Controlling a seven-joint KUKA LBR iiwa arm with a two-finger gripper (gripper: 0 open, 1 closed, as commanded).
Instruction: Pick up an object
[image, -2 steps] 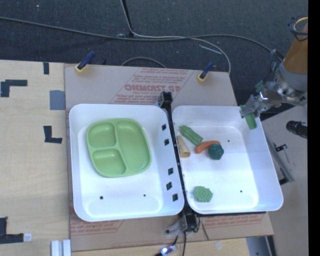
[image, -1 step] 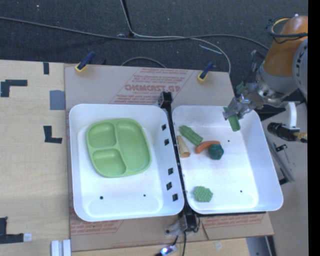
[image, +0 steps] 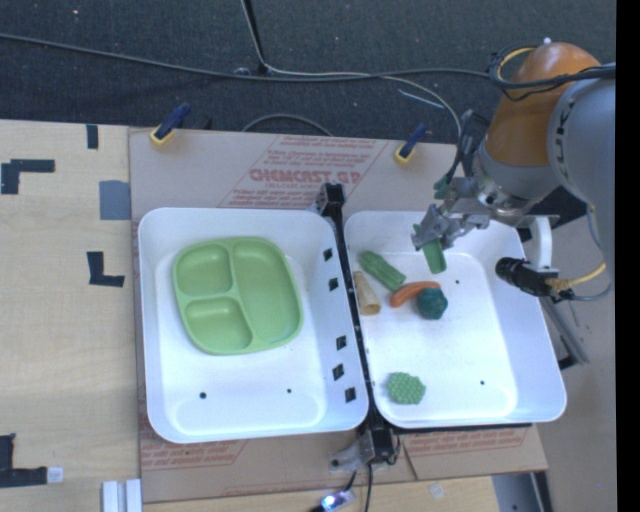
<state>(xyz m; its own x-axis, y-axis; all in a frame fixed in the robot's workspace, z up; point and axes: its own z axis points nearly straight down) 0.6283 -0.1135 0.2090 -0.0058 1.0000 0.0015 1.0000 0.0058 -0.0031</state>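
My gripper (image: 436, 240) hangs over the back of the right bin (image: 520, 385), shut on a small green stick-shaped piece (image: 434, 259) that pokes out below its fingers, above the bin floor. Just beneath and to the left lie an orange carrot (image: 410, 293) and a dark teal ball (image: 432, 304), touching each other. A longer green pickle-like piece (image: 382, 270) and a tan piece (image: 367, 294) lie near the bin's left wall. A round, bumpy green object (image: 405, 387) sits alone toward the front.
The left bin (image: 180, 405) holds a light green divided plate (image: 237, 295). A black divider (image: 345, 320) runs between the bins. Cables trail behind the bench, and clamps (image: 170, 122) pin the cardboard underlay at the back.
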